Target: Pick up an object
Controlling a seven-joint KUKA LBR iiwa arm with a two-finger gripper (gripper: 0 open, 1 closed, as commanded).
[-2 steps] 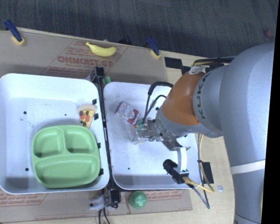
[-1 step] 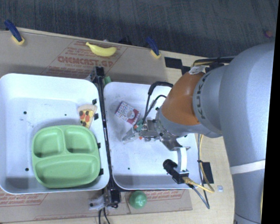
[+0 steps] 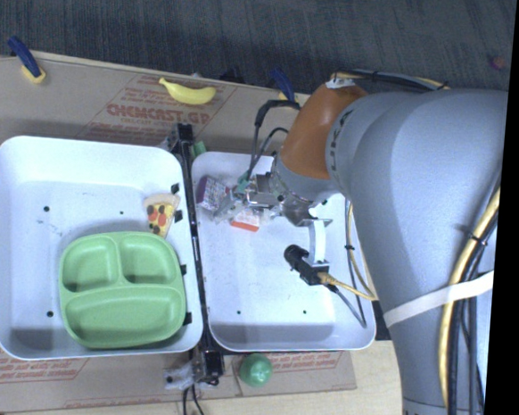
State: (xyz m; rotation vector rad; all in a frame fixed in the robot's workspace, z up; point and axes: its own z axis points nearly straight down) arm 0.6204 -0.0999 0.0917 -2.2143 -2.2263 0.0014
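Crinkled purple-and-clear packet [image 3: 214,192], far-left corner of right bin [image 3: 268,324]: likely light, soft, slippery; best pinched across its middle. Pincer [image 3: 259,196] just beside it; finger state cannot be told.

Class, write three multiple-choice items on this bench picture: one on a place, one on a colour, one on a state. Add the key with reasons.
1. Where does the green divided plate lie?
A. left bin
B. right bin
C. on the cardboard

2. What colour is the ball on the cardboard below the right bin?
A. red
B. green
C. yellow

3. How does the banana lie?
A. inside a bin
B. on the plate
C. outside both bins

Key: 1 A, it rests in the left bin. 2 B, it is plainly green. 3 C, it lies on the cardboard above the bins.
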